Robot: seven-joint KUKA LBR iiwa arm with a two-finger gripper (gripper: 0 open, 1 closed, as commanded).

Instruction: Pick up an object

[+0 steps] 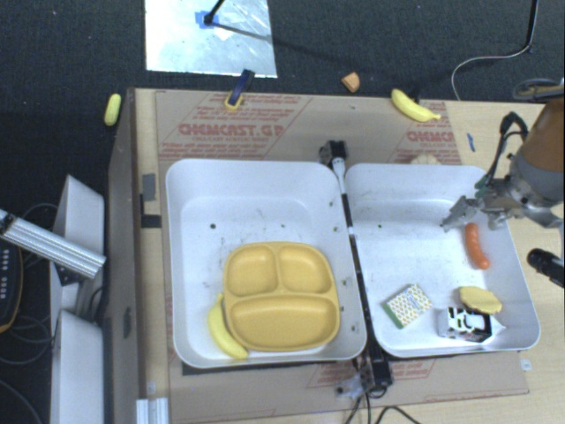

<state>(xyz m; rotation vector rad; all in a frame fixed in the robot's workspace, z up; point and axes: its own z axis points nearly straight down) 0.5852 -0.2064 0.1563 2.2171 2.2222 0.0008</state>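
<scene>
Right bin [530, 321], near rim: one black-and-white item [465, 323], with a yellow piece [480, 299] resting on its top edge. Just to the left, apart from both: one small box with a green-and-white pattern [408, 305], lying tilted on the bin floor.

Left bin [190, 263], near half: one yellow divided tray [281, 296] with three compartments, lying flat. One yellow banana [224, 329] against the tray's near-left corner, touching or nearly touching it.

Right bin, middle, toward its right wall: one orange sausage-shaped object [477, 246], lying lengthwise on the white floor, well apart from the box and the black-and-white item.

Gripper [481, 210]: just above the orange object's far end, fingers spread apart, one finger [456, 213] pointing left; nothing between them. The grey arm [540, 170] enters from the right.

Surface [291, 122], beyond the bins: one yellow banana [413, 106] at the far edge behind the right bin; one small blue-and-yellow item [237, 92] behind the left bin.

Floor [62, 60]: one small orange piece [351, 81]; one yellow item [112, 109] off the surface's left corner; one shiny sheet [210, 25] farthest back.
</scene>
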